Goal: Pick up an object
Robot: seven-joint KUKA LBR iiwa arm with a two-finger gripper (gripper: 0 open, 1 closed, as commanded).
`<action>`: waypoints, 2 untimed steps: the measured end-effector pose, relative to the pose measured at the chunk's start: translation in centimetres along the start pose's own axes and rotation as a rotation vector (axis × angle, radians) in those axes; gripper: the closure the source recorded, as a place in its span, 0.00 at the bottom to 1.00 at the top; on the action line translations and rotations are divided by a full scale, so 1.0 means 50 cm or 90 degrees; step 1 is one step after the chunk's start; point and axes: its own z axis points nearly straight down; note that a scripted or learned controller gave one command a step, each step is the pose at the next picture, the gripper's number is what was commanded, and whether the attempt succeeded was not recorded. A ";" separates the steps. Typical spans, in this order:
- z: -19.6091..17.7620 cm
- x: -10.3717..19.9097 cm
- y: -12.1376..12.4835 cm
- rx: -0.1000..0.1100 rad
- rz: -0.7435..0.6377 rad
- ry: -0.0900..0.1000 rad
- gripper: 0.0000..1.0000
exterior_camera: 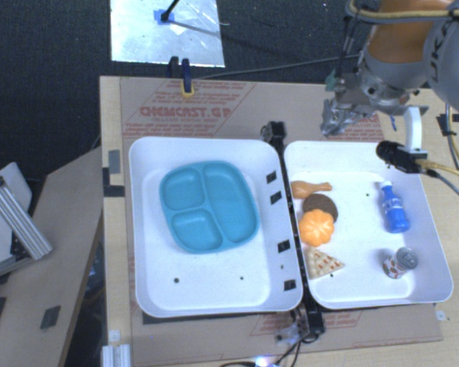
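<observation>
In the camera view the gripper (338, 119) hangs above the desk (214, 102) just beyond the right bin's (432, 228) far rim; whether it is open, I cannot tell, and nothing visibly hangs from it. The blue bottle (394, 209) lies inside that bin toward its right wall, long axis running near-to-far, cap pointing away. My worry: a round bottle could roll or slip sideways if pinched along its length.

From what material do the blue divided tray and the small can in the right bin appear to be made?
Blue divided tray: probably moulded plastic, with a smooth matte look, even colour and rounded compartment edges. Small can: seems metal, judging by its greyish shiny top; its printed side is too small to read.
</observation>
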 end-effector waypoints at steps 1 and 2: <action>0.043 0.098 0.002 0.001 0.000 0.000 1.00; 0.074 0.196 -0.006 0.001 0.000 0.000 1.00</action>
